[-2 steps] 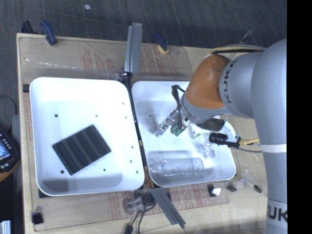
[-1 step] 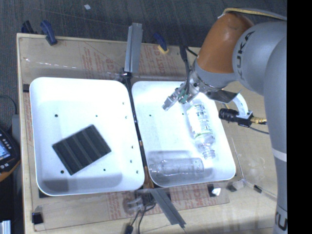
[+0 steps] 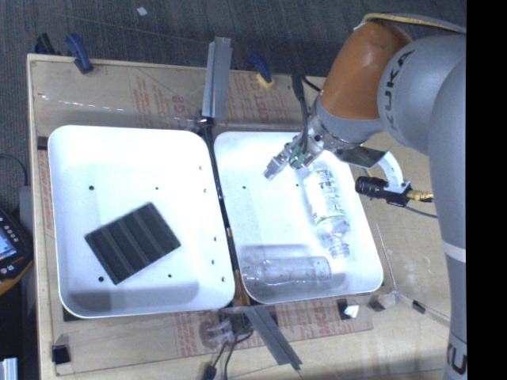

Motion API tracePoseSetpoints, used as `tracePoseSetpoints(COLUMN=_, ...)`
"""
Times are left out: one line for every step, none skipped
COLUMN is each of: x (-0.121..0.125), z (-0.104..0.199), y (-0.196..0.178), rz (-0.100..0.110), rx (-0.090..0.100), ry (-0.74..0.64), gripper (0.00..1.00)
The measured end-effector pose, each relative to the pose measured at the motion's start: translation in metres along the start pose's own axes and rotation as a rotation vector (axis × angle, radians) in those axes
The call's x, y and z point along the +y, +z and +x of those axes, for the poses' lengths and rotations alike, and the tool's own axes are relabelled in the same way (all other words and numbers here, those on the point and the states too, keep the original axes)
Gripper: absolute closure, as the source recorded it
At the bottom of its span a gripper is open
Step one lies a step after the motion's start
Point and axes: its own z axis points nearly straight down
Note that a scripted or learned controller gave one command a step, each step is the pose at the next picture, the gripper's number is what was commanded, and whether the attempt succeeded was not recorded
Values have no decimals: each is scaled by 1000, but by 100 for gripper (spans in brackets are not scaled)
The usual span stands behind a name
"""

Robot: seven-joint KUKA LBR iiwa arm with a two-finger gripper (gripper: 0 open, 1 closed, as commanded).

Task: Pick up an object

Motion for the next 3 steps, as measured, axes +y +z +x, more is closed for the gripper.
tracePoseSetpoints(x=-60, z=-39, y=22, rz=2, rx=2, ry=298, gripper=0)
tracePoseSetpoints(x=-51, z=-60, y=50, rz=0, rx=0, ry=203, gripper=0)
tracePoseSetpoints(x=-48, z=-64, y=-6, rz=0, rx=0, ry=191, gripper=0)
